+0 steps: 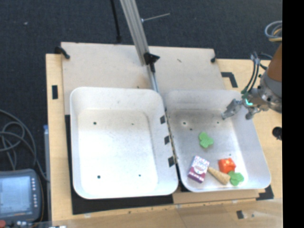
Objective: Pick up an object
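The arm is reaching in from the right, with the gripper (239,108) hovering over the upper right part of the right bin (190,106), near its far rim. The two fingers are standing apart and nothing is sitting between them, so the pincer is released and carrying nothing.

Candidate objects are all lying in the right bin, toward its near end: a green piece (205,140) roughly mid-bin, and a tight cluster at the near rim made of a purple and white carton (198,169), a tan cone (218,175), a red block (227,165) and a second green piece (236,178). The cone is touching or almost touching the carton and the near green piece; exact contact is hard to tell. The left bin (118,141) is sitting beside it.

Judged step: approach, before any grasp. No object is picked yet. The next move is calling for the gripper to travel toward the near side and come down over one item. The lone green piece looks like the easiest target, being well apart from the cluster. In the cluster, fingers risk nudging neighbours.
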`<control>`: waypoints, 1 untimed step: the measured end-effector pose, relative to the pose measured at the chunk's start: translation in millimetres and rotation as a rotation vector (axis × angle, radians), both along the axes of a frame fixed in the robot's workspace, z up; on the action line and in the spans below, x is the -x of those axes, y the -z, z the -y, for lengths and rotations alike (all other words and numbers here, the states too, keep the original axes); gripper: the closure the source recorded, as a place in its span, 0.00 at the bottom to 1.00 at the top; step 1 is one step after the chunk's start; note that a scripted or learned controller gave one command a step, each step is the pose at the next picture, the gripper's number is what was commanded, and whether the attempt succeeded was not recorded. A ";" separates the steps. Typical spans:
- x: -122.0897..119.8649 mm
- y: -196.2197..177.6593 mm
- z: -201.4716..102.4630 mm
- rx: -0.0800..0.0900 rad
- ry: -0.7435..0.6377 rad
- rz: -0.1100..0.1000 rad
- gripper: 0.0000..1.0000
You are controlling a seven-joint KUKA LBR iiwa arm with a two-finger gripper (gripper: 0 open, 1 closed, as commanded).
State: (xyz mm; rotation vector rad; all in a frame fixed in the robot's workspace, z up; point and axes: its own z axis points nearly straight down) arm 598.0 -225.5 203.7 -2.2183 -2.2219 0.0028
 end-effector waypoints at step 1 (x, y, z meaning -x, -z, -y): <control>-1.0 -2.7 0.2 0.003 -0.003 0.004 0.00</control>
